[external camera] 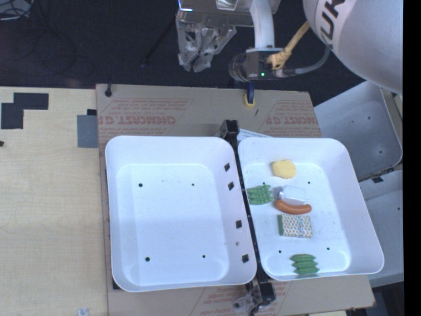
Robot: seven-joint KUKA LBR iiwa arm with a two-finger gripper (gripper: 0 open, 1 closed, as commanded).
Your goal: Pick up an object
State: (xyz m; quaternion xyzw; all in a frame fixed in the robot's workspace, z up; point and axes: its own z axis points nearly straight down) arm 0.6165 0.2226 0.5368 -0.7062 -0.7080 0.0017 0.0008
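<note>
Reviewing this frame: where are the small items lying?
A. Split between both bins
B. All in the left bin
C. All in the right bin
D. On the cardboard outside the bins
C. The yellow piece, the orange sausage, the two green pieces and the patterned packet all lie inside the right bin, while the hand hangs above the bench's far edge.

White bins (168, 157); yellow piece (284, 169); orange sausage (293, 208); green pods (304, 264)
</note>
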